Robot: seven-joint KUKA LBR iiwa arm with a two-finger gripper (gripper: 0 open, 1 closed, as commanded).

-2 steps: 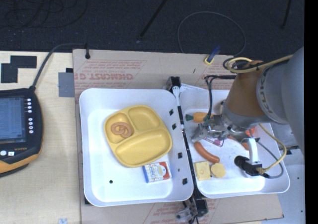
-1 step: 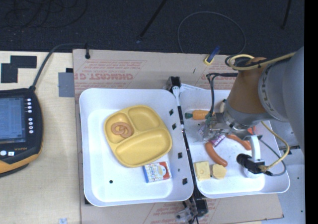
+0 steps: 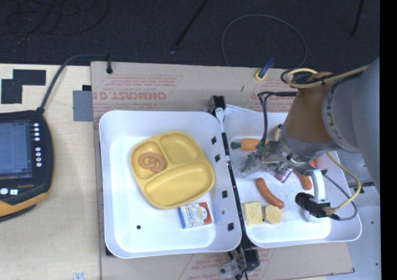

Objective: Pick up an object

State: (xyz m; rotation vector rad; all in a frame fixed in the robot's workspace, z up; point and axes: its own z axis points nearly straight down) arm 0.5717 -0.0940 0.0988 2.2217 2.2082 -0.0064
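Note:
My gripper [image 3: 255,164] hangs low over the left half of the right bin [image 3: 347,230], under the grey and orange arm. An orange carrot-like piece [image 3: 248,144] lies just behind it. A red-brown sausage [image 3: 270,192] lies just in front of it, apart from it. A small purple item [image 3: 283,175] peeks out beside the wrist, and a red piece [image 3: 306,180] lies to its right. Two pale yellow cheese blocks [image 3: 252,213] [image 3: 273,214] sit near the bin's front. The arm hides the bin's far right part.
The left bin [image 3: 115,210] holds a yellow divided plate [image 3: 173,170] with a small pretzel-like ring [image 3: 151,161] in one compartment. A blue and white carton [image 3: 196,215] lies in front of the plate. A handheld control pendant [image 3: 22,161] rests at the far left.

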